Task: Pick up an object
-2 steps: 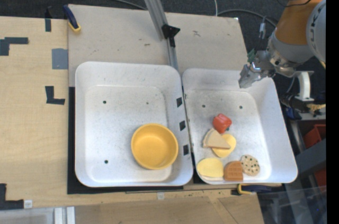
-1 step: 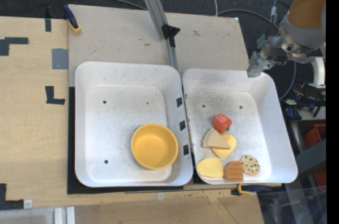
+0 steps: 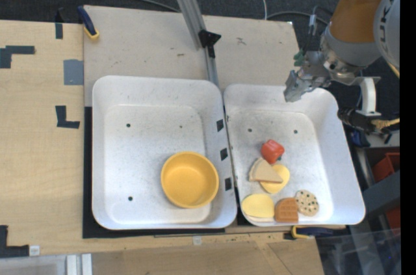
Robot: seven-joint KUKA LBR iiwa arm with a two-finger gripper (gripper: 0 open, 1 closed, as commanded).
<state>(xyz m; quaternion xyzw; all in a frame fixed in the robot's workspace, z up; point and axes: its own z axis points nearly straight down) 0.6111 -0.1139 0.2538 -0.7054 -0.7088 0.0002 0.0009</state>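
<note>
My gripper hangs over the far rim of the right bin, near its back corner, and nothing is between its fingers. Whether they are spread or pressed together I cannot tell, because from above they look like one grey lump.

The things I could pick are all at the near side of this bin, well apart from my gripper. A red piece lies a little alone, closest to me. Just in front of it a tan wedge rests on a yellow piece. At the near wall a yellow disc, a brown block and a cookie sit side by side, touching or almost touching. In the left bin there is a yellow bowl.

I think the red piece is the safest choice, but it is small and looks rounded, so it may slip out sideways if I come down off centre. The wedge lies on another piece and could slide when I close on it. In the near row my fingers may find no room between neighbours, and the wall is close, so one finger could land on the rim. The flat disc looks too low for a good grasp. The bowl is wide; only its edge would fit.
</note>
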